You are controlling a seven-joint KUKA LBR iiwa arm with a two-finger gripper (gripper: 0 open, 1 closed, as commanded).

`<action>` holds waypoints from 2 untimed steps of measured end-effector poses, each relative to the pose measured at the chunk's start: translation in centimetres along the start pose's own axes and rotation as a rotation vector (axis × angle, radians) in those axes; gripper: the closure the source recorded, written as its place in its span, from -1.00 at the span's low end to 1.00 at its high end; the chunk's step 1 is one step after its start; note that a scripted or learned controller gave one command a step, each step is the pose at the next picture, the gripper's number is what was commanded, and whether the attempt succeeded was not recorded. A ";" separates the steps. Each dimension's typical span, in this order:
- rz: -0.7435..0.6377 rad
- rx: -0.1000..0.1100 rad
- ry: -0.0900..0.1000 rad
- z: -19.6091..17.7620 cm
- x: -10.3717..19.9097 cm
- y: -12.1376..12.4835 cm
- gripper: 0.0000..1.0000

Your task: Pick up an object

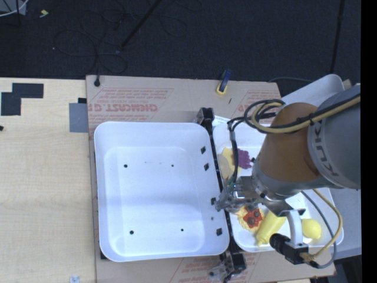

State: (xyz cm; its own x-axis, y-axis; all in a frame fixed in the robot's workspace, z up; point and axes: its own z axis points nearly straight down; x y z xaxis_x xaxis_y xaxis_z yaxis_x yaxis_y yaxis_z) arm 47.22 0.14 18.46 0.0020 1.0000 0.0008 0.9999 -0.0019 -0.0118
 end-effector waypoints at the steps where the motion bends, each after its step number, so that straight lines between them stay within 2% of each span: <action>1: -0.002 -0.008 0.000 -0.2 2.6 0.8 1.00; 2: -0.008 -0.027 0.001 -14.7 6.4 7.0 1.00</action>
